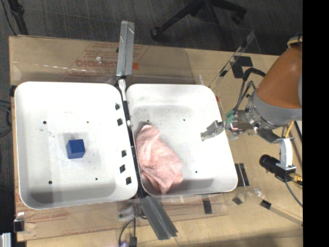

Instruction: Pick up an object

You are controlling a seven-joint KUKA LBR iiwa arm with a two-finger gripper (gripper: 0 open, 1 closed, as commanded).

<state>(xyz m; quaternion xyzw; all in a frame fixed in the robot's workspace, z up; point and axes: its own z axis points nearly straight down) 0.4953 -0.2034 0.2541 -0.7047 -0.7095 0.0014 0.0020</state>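
Camera view: our gripper [212, 131], grip unreadable, hovers beside the cloth [158, 158]; limp folds may slip free.

The claw [212, 131] hangs over the right bin's [169, 94] right side, the pink cloth [157, 159] lying near it to its lower left and the blue cube [76, 148] well apart in the left bin [61, 91].

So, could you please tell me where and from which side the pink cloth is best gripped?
Probably from straight above, on the bunched fold near the middle of the pink cloth. It lies crumpled and soft against the left wall of the right bin, so a raised ridge gives the jaws something to pinch, and the wall blocks a sideways approach.
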